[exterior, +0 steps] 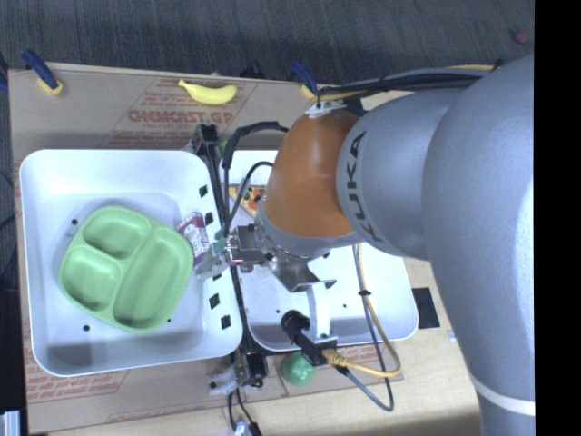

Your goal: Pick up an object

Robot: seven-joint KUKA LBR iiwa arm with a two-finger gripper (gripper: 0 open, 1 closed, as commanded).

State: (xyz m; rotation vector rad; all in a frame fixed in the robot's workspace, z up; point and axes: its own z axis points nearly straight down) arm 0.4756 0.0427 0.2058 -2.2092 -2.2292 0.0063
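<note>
Cardboard-topped bench [136, 116] bears two shallow white bins: the left bin [45, 243] holds one smooth green three-compartment plate [127, 266], its long axis diagonal, and one crinkly red-and-white wrapper [193, 232] at the plate's upper right edge, beside the gripper [222, 248], whose opening I cannot tell.

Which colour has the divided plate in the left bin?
Light green; the plate shows best in the camera view.
</note>
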